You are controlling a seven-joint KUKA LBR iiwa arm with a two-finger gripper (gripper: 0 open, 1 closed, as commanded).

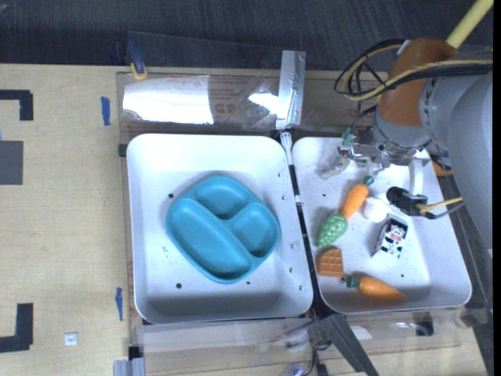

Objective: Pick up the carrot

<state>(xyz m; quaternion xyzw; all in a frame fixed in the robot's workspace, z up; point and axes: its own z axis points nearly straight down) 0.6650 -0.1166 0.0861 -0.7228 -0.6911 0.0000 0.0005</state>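
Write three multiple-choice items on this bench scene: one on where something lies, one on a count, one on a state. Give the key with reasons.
1. Where does the blue divided plate lie?
A. In the left bin
B. In the right bin
C. On the bench outside the bins

2. How many orange carrots lie in the right bin?
A. None
B. One
C. Two

3. How does the upper carrot stand to the gripper?
A. Raised clear of the bin
B. Lying on the bin floor below the gripper
C. Set on the blue plate

Key: 1 A, the plate sits on the left bin floor. 2 C, one carrot lies near the top, another carrot by the near wall. 3 B, it rests on the white floor, just under the gripper.
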